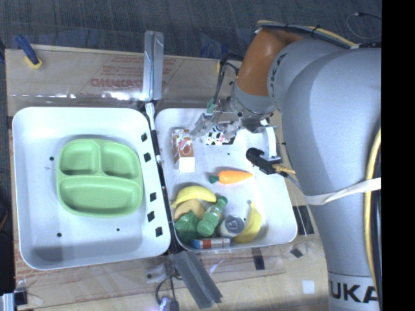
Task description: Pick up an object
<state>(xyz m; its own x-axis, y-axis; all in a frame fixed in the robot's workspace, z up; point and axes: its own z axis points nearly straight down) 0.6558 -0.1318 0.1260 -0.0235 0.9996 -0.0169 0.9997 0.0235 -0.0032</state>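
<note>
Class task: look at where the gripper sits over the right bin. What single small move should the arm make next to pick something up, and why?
Probably a short drop straight down. The gripper sits over the far end of the right bin, above a small black-and-white object, beside the carton. That object lies apart from the crowded pile of bananas and bottles at the near end, so it looks the easiest target. Nothing is seen held.

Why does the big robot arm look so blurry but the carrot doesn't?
In the camera view, the arm sits much closer to the lens, so it looks huge and soft; the carrot and green tray lie farther down and look sharper. The white bins look bright, with soft shadows in the corners.
</note>
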